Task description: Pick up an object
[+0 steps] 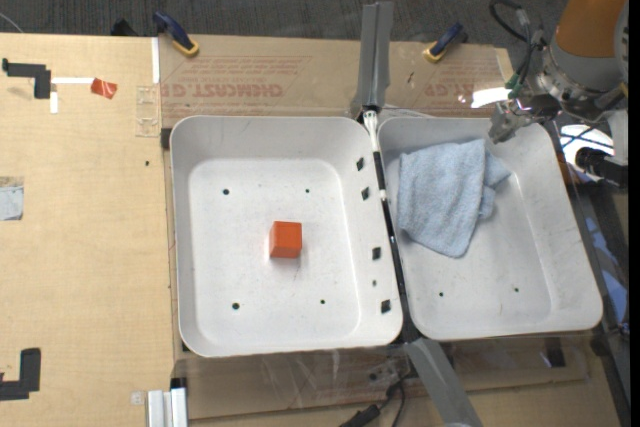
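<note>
My pincer (pixel 503 127) hovers at the right bin's (pixel 560 315) far corner, just beside the crumpled blue cloth (pixel 447 193), presumably lining up a grab; whether it is spread, I cannot tell; the orange block (pixel 286 240) sits mid-left bin (pixel 200 315).

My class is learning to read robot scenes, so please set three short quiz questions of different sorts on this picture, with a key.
1. True or false: the orange block lies in the same bin as the blue cloth.
2. Which corner of the right bin is the pincer over? A) far right B) near left C) near right
3. Fill in: the cloth lies against the right bin's ____ wall, next to the divider.

Key
1. False: the block sits alone in the left bin, near its middle.
2. A: it hangs by the far right corner, beside the cloth's upper edge.
3. Left.
</note>
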Controlling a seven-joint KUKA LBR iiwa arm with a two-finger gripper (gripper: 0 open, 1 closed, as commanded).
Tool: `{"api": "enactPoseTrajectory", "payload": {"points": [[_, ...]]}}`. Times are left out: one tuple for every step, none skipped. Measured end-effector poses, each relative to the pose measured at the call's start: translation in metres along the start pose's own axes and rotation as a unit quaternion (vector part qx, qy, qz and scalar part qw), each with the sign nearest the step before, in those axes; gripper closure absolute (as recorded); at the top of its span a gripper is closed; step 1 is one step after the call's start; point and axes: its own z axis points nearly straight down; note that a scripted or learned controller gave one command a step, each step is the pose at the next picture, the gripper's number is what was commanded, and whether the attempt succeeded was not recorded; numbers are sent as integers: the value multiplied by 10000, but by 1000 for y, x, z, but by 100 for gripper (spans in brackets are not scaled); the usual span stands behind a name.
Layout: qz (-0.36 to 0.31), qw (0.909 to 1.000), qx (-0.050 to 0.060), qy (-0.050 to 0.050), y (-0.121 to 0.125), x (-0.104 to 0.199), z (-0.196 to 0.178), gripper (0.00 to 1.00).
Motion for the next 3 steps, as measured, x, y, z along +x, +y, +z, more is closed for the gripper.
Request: {"api": "enactPoseTrajectory", "payload": {"points": [[1050,9945,15,5,7,36,-7,100],[335,9994,16,5,10,42,6,100],[943,9955,24,8,15,75,3,100]]}}
